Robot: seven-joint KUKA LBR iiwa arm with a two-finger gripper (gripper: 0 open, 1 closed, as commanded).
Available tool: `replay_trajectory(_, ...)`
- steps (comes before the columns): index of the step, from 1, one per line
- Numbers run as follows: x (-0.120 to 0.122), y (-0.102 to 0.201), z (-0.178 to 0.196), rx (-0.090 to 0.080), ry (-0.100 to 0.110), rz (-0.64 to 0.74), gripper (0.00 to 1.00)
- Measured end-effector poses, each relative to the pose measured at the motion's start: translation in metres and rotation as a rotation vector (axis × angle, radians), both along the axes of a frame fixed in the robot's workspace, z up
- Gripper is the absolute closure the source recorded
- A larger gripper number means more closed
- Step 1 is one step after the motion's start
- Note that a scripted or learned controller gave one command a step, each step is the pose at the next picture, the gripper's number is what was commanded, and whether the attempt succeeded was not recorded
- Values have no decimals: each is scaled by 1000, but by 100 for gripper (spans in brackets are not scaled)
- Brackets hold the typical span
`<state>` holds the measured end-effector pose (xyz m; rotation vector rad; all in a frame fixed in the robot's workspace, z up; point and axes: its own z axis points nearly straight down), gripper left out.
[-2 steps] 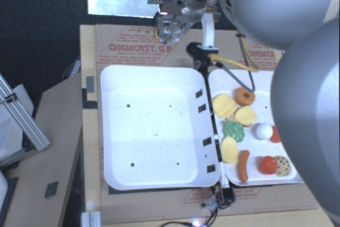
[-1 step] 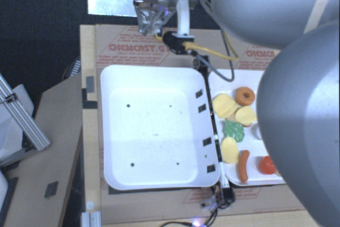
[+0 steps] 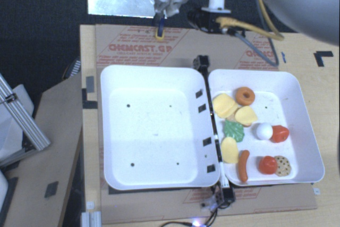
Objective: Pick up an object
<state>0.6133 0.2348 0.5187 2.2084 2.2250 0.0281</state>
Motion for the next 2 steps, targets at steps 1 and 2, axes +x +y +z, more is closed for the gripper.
replay_trajectory(1,56,-2,17,-8,13,-7,100)
replay_trajectory(2,55,-53,17,-9,16,-10,100)
